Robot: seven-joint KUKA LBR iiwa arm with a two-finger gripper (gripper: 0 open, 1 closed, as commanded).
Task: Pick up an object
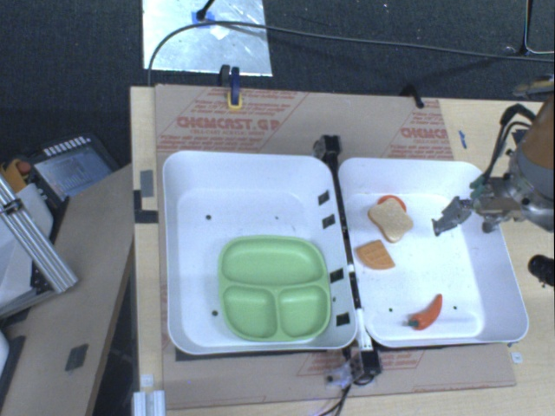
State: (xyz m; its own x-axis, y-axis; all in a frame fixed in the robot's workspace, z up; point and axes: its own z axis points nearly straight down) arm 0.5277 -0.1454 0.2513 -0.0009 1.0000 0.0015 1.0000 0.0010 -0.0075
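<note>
The right bin (pixel 499 276) holds a tan bread-like piece (pixel 392 222) lying over a red slice (pixel 392 203), an orange wedge (pixel 375 255) just below them, and a red-orange chili pepper (pixel 426 312) near the front. My gripper (pixel 451 217) reaches in from the right, over the bin's right half, to the right of the bread piece and apart from it. Nothing sits between its fingers as far as the view shows.
The left bin (pixel 186 198) carries a green three-compartment plate (pixel 273 286). A black divider clip strip (pixel 340 232) runs between the bins. A yellow clamp (pixel 234 94) sits on the cardboard behind, and cables cross the dark floor.
</note>
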